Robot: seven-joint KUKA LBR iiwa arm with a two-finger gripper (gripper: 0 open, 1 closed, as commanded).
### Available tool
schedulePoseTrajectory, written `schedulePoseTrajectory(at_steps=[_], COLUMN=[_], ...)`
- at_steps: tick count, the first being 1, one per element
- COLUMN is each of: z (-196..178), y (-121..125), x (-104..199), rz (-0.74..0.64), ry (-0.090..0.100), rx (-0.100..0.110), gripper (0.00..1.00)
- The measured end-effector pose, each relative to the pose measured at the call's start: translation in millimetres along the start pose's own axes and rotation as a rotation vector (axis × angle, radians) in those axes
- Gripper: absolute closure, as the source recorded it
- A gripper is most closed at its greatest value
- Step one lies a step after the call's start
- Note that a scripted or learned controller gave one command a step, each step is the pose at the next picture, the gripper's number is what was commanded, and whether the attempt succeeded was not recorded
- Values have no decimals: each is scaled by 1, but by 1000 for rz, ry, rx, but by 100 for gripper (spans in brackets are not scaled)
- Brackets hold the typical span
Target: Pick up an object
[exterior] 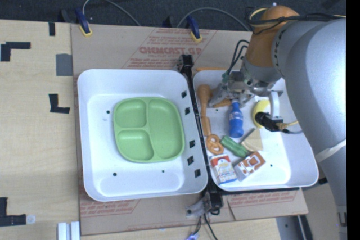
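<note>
Nearest me, small red-and-white printed cartons [236,167] sit at the right white bin's [292,174] front. The gripper [239,90] hovers over the small blue plastic bottle [235,119] mid-bin; can't tell the jaws' state. The bottle looks light, rigid, slick, so I'd pinch across its middle.

Single fixed overhead camera, slanted down, both bins [90,137] framed
</note>
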State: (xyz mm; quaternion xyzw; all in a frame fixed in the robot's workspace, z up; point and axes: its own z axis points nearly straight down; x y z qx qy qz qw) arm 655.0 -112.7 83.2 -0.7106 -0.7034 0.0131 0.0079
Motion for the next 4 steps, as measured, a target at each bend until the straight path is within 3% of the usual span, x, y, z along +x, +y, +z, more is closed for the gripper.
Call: schedulePoseTrajectory(at_steps=[1, 3, 4], z=[1, 1, -9], y=[4, 4, 4], x=[5, 5, 5], rz=[3, 2, 2], ry=[-2, -2, -2], rx=[10, 11, 13], gripper=[0, 0, 100])
